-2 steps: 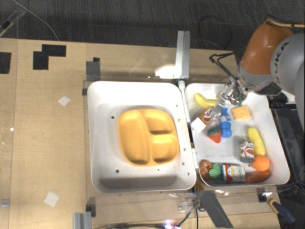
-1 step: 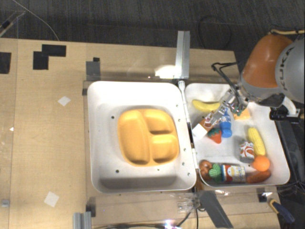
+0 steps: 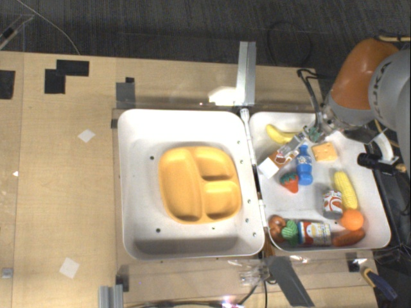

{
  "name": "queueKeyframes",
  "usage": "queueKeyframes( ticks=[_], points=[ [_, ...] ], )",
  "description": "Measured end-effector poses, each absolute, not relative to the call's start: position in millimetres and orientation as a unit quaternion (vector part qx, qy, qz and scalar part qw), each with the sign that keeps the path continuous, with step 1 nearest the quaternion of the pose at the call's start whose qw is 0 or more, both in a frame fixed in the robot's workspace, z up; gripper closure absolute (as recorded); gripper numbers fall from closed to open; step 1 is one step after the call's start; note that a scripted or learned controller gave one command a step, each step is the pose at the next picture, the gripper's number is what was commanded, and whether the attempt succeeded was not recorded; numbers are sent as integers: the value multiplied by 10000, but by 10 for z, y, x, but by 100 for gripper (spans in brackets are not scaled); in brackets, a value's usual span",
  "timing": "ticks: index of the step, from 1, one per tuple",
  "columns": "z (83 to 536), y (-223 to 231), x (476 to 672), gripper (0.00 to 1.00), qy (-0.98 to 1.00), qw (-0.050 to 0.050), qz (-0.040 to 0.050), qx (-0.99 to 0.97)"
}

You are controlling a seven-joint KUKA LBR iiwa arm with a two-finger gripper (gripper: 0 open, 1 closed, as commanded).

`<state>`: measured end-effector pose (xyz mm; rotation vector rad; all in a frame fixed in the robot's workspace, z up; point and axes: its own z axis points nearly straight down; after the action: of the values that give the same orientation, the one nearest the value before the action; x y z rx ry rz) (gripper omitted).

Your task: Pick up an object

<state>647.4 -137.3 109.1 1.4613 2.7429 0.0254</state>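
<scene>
Here the small things are all gathered in the right bin (image 3: 384, 233), within the arm's short reach: a banana (image 3: 279, 133), a blue bottle (image 3: 304, 167), a strawberry (image 3: 290, 182), a corn cob (image 3: 345, 190), an orange (image 3: 352, 220) and a ketchup bottle (image 3: 314, 232), while the left bin (image 3: 131, 191) keeps a yellow divided tray (image 3: 198, 183), probably as the place to receive them. The hand (image 3: 314, 132) hangs low at the far side of the right bin, between the banana and a cheese wedge (image 3: 325, 152), perhaps aiming at one of them; how far it is open, or whether it has anything, I cannot tell
</scene>
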Motion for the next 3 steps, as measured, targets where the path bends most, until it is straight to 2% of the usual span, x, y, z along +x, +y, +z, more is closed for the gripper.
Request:
queueKeyframes(
  ticks=[1, 2, 3],
  points=[
    [1079, -1449, 6556, 0, 8650, 79, 83, 5016],
    [1079, -1453, 6556, 0, 8649, 85, 82, 5018],
    [1074, -1366, 6616, 0, 7293, 148, 111, 6839]
  ],
)
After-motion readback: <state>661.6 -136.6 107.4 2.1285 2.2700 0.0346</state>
